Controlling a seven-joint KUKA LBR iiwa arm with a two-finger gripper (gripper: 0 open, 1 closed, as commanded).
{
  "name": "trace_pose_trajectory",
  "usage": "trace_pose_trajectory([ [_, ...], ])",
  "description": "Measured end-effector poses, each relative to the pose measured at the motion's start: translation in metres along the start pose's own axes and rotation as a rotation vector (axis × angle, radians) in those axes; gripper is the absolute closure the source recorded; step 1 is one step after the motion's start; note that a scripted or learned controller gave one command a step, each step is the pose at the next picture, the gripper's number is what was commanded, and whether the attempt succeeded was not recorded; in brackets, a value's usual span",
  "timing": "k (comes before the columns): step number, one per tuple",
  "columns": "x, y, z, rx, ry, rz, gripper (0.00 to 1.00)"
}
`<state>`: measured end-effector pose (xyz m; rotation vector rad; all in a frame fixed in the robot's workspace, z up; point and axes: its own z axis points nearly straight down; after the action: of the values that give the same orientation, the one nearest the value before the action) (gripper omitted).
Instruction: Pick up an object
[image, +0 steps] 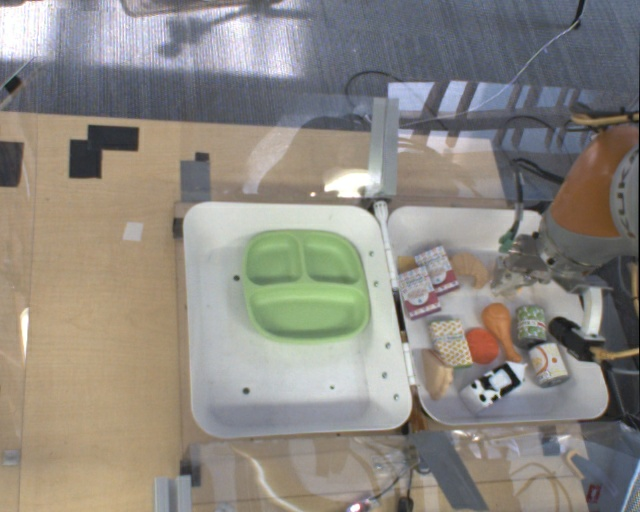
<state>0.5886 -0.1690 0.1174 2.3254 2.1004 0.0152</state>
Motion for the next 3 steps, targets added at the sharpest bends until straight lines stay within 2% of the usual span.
trace_pose_trajectory([
  [1,-0.033,-0.041,-0.033,0.009,-0.002,0.052,1.00],
  [2,-0.001,-0.018,0.028,0.002,-0.004,0.518,1.00],
  [3,-0.012,-0.023,0.028,0.001,-0.001,0.572,1.00],
])
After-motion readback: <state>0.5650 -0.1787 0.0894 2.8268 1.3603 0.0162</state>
